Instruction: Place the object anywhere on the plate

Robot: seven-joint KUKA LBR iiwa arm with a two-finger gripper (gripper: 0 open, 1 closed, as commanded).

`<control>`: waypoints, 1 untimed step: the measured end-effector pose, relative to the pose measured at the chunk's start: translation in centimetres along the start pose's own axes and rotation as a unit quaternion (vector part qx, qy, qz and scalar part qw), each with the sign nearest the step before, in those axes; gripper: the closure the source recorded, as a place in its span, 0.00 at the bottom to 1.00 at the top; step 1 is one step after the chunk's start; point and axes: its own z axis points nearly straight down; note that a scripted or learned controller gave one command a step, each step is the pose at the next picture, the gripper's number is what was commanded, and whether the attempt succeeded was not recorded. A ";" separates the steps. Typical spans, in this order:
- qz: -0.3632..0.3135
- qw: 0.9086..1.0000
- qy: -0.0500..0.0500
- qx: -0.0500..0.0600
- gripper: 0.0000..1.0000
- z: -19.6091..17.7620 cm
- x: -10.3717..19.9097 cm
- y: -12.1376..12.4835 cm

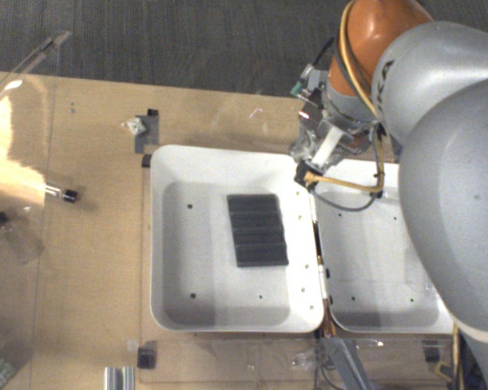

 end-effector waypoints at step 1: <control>-0.076 0.997 0.001 0.000 1.00 5.1 4.8 -3.4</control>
